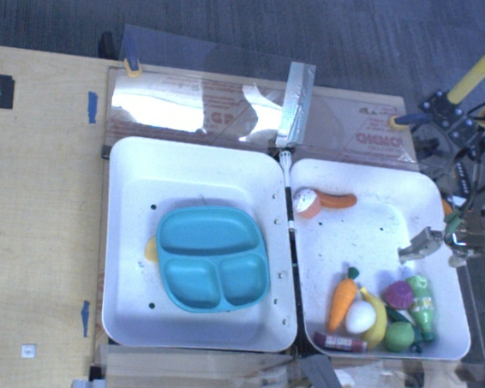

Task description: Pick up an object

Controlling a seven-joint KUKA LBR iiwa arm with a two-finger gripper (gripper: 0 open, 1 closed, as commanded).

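Tool (427, 243) hung above right bin (381, 190), grip state impossible to tell, toy carrot (342, 301), egg (360, 317) and other play food clustered below, blue tray (211, 259) in left bin (194, 166)

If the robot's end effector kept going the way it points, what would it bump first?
The end effector points left and slightly down, so probably the bare floor of the right white plastic bin; height is hard to judge from above.

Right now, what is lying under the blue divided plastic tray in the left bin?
A yellow object pokes out from beneath the blue divided plastic tray at its left edge. The tray covers the rest, so its shape cannot be seen.
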